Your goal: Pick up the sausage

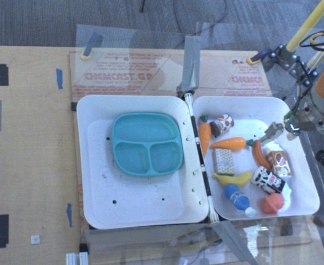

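Note:
The sausage (pixel 260 154) is a short reddish-brown link lying slantwise in the right bin (pixel 308 173), near its right side. It sits between an orange carrot (pixel 229 143) on its left and a red-and-white carton (pixel 279 163) on its right. My gripper (pixel 272 132) hangs just above and to the upper right of the sausage's top end, low over the bin, reaching in from the right. Nothing shows in its grasp. The sausage rests on the bin floor.
The right bin also holds a second carrot (pixel 205 137), a small can (pixel 222 123), a cracker packet (pixel 224 160), a banana (pixel 233 177), a blue bottle (pixel 236 196), a cow-patterned carton (pixel 268 181) and a red fruit (pixel 272 202). A teal divided plate (pixel 148 143) lies in the left bin (pixel 95 203).

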You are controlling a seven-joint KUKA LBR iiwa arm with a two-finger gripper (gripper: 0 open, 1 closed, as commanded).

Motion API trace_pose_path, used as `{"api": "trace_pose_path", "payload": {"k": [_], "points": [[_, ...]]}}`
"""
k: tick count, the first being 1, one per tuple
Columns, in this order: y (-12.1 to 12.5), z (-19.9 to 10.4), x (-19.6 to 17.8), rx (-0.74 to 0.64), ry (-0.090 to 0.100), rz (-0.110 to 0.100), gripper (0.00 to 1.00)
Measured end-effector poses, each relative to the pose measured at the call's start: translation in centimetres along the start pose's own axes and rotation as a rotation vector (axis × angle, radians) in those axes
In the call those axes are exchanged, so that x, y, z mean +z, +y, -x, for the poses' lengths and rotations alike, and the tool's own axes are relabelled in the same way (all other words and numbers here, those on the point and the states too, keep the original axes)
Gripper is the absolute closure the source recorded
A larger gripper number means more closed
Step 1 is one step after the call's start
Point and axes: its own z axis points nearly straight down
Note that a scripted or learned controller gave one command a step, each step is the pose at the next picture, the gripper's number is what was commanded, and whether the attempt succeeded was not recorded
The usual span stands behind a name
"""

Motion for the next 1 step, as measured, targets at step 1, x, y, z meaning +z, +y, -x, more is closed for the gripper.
{"api": "trace_pose_path", "payload": {"k": [1], "points": [[0.26, 0.55, 11.13, 0.016, -0.003, 0.008, 0.00]]}}
